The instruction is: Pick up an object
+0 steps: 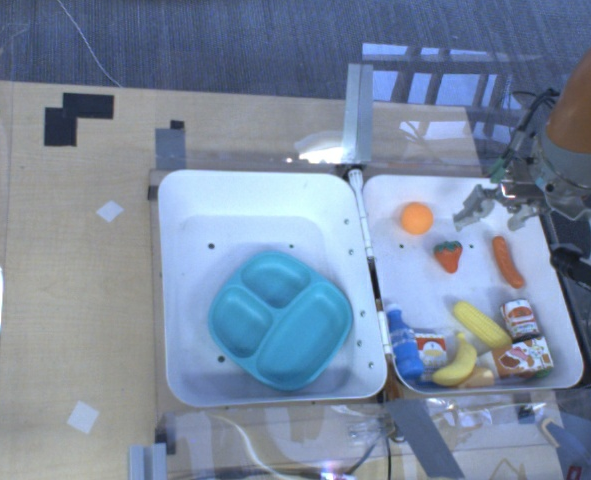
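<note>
The right bin (pixel 415 268) holds an orange ball (pixel 416 218), a red strawberry toy (pixel 449 256), an orange-red sausage (pixel 507 261), a yellow corn cob (pixel 481 325), a banana (pixel 456 364), a blue bottle (pixel 402 339), a small can (pixel 520 319) and a red box (pixel 524 359). My gripper (pixel 496 208) hangs over the bin's far right part, above and between the ball and the sausage. Its two grey fingers are spread apart with nothing between them.
The left bin (pixel 190 268) holds a blue divided plate (pixel 280 318). A metal post (pixel 358 108) stands behind the seam between the bins. The arm's orange band (pixel 587 98) enters at the right edge.
</note>
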You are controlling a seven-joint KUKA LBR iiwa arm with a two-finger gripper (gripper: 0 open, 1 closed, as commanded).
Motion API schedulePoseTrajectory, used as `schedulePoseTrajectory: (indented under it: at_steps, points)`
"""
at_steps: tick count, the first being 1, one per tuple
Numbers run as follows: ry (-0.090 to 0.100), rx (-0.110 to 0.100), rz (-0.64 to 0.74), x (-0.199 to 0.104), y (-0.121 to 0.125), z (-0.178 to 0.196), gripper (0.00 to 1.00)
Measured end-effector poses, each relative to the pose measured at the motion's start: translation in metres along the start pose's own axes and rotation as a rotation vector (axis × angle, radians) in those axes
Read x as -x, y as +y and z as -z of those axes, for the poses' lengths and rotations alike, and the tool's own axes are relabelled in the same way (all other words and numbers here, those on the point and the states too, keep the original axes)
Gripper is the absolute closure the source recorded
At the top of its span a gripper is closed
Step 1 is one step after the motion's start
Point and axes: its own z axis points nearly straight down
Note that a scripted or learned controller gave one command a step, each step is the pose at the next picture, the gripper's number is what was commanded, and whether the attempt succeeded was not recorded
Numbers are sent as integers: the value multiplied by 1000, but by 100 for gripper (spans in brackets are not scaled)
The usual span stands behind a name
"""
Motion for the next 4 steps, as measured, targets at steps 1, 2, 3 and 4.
schedulePoseTrajectory:
  at_steps: [1,2,3,4]
  points:
    - [-1,2,-42,-17,15,95,0]
    - [0,0,232,7,25,-48,0]
    - [0,1,365,16,20,-121,0]
    - [-1,4,116,1,23,-135,0]
